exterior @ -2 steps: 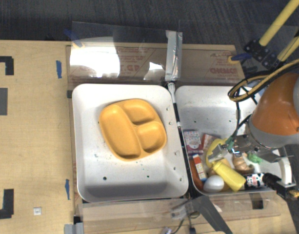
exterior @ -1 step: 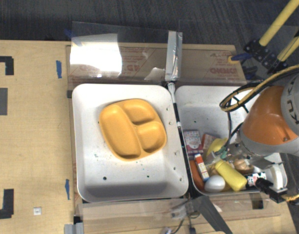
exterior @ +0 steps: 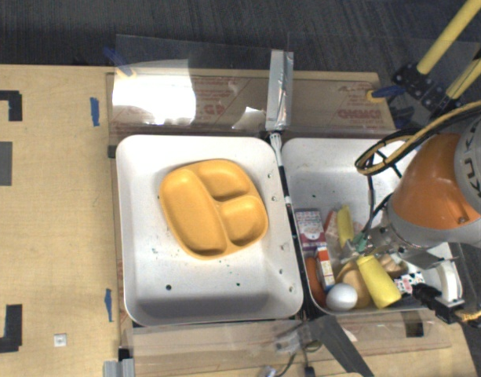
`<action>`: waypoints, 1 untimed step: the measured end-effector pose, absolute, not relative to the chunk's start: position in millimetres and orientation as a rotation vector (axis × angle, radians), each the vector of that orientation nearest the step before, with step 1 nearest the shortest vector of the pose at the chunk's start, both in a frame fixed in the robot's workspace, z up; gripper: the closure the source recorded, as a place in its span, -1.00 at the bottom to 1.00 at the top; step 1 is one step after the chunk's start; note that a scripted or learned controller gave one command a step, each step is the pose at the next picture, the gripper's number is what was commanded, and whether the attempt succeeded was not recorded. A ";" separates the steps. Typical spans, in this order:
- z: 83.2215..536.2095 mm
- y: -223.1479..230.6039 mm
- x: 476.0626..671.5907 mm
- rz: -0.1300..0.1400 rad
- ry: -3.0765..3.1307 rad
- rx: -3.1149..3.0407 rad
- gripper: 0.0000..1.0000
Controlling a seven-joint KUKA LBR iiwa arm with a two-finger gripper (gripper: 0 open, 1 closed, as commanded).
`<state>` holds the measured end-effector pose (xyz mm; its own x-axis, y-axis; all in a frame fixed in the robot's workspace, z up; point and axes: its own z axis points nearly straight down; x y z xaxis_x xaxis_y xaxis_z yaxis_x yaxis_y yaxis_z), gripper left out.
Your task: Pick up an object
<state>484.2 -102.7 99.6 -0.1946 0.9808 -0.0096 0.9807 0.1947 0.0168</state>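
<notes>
— Where the arm [exterior: 440, 187] comes in from the right edge of the frame, what sits under it?

— Its orange band hangs over the right bin [exterior: 318, 163], above a heap of small things packed into that bin's lower part. The gripper [exterior: 379, 251] is down among them, at the lower right of the frame.

— Are the fingers apart or together?

— I cannot tell; the wrist and the clutter hide them, and I see nothing plainly between them.

— What is in the heap?

— A yellow bottle [exterior: 377, 280] lies tilted just below the gripper. A white ball [exterior: 342, 296] rests at the bin's bottom edge, touching a red-orange stick [exterior: 315, 280] on its left. Above those stand a small printed packet [exterior: 309, 226] and a slim yellow piece [exterior: 345, 225]. Other bits near the wrist are too tangled to name.

— And the left bin?

— The left bin [exterior: 138, 210] fills the middle of the frame and holds a yellow divided tray [exterior: 213, 206], lying flat near its centre, with three compartments facing up. It is well apart from the gripper.

— Anything behind the bins?

— A clear plastic sheet [exterior: 193, 93] along the top, catching glare at upper left.
</notes>
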 end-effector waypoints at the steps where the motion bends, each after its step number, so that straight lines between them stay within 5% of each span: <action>1: 185.3 -30.0 534.2 0.004 2.032 2.396 1.00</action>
